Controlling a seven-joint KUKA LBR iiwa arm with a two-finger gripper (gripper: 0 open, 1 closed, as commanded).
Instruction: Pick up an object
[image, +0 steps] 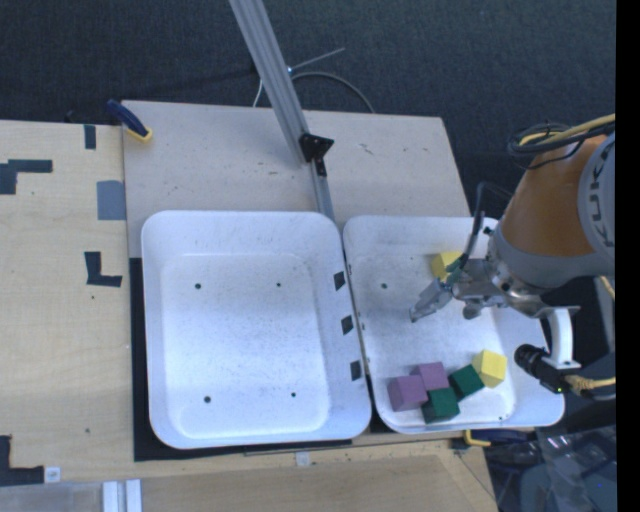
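Right bin (400, 245): yellow, purple, green blocks (447, 390)

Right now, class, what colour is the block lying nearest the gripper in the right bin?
Yellow, seen best in the camera view.

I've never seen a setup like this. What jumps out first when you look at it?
The big grey arm with an orange band reaches in from the right, its pincer low over the right white bin. Near that bin's front edge sits a cluster of small foam blocks: two purple, two green and one yellow. Another yellow block lies beside the arm's wrist.
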